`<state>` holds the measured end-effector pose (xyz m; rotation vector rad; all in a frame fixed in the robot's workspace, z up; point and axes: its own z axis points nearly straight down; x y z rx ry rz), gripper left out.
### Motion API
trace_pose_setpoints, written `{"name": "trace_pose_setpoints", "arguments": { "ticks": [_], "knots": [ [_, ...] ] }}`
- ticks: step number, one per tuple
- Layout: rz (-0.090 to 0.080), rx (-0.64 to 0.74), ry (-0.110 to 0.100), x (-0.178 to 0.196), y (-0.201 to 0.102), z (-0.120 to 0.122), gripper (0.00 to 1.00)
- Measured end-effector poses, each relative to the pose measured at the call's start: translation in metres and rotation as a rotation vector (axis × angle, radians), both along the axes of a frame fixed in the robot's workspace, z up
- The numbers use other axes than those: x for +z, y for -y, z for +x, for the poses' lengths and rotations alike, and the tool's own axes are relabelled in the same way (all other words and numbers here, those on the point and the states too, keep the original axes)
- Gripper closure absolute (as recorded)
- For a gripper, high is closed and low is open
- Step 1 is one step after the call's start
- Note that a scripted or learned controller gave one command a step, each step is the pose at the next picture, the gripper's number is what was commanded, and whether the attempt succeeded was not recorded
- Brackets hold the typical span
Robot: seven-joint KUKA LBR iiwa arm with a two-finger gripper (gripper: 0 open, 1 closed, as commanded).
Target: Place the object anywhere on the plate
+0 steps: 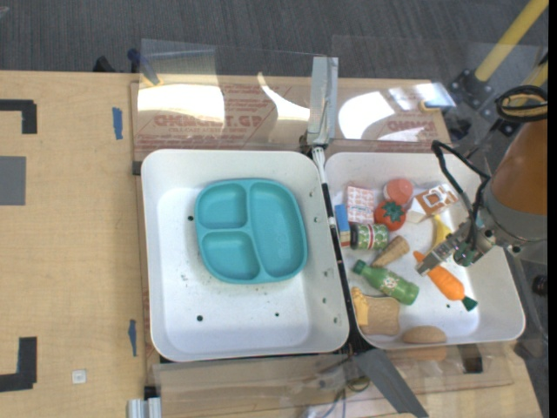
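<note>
Two white bins side by side on the wooden surface (61, 259). Left bin (174, 320) carries a teal plate (251, 230) with three compartments, nothing on it.

Right bin (496, 312) holds a scatter of toy food: red tomato (391, 215) near the top, small jar with a green and red label (369, 236), a white and red packet (359, 202), green bottle (386, 283) lying on its side, an ice-cream cone (391, 251) beside it, a yellow piece (440, 230), tan bread-like pieces (379, 313) at the near edge, and an orange carrot (451, 287) with green tip pointing lower right.

Arm enters from the right, orange band (529, 171) at the frame edge. The pincer (444, 256) sits low in the right bin, just above and left of the carrot, its tips very near the carrot's blunt end. Cannot tell from this view whether it is wide or narrow, nor whether it touches the carrot. Carrot lies flat on the bin floor, well apart from the plate.
</note>
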<state>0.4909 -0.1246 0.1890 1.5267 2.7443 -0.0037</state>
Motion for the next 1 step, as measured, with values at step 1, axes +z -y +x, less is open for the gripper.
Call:
{"name": "trace_pose_setpoints", "arguments": {
  "ticks": [1],
  "knots": [
    [0.003,0.038,0.006,0.0504,-0.0517,0.0328,1.00]
  ]
}}
